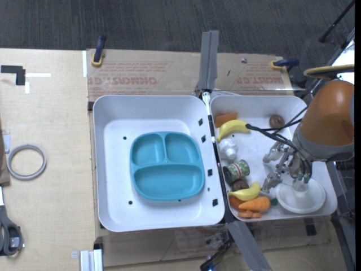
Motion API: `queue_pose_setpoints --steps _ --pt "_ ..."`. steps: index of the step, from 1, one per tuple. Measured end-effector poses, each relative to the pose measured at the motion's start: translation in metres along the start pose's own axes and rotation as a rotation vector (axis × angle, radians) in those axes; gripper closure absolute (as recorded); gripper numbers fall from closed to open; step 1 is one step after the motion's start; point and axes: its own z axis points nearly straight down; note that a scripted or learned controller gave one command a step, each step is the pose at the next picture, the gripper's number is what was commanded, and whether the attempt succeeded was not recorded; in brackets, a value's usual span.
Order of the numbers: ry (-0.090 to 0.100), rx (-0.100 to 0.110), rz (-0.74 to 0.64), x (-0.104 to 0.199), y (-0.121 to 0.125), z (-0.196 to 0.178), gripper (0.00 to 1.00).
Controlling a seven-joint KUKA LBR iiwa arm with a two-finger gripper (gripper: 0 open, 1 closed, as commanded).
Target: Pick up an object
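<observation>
Nothing lifted yet, as far as can be judged: gripper [280, 168] low over the right bin [256, 101], toward its 4 o'clock side, jaws spread and empty, nothing between them. Close to the jaws at 5 o'clock, a white round dish [307, 199] on the bin floor. Likeliest candidates lined up along the bin's left wall, all resting: at 11 o'clock an orange block [224, 119] touching a yellow banana [231, 128]; below that a white crumpled-looking lump [228, 148]; then a small green-labelled can [237, 169] lying on its side; a dark brown piece [239, 184] just under it; at 7 o'clock a second banana [246, 192] lying over an orange carrot [252, 204]. Near 1 o'clock, apart from the rest, a small brown round thing [276, 120]. Left of the jaws the second banana, near but not touching. Remaining, by this reading: settling on one item, descending, closing, raising. Left bin [107, 151] holding a blue divided plate [167, 165] at its centre, well apart from the arm. Out on the worktop [51, 106] at 9 o'clock, a grey ring [25, 161].
</observation>
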Motion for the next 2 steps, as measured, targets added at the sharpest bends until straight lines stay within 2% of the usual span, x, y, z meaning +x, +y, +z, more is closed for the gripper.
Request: queue_pose_setpoints --steps 1,2 --pt "-0.003 0.0 0.01 -0.066 0.081 0.0 0.0" --pt "0.0 0.001 0.113 -0.013 0.02 0.0 0.0"
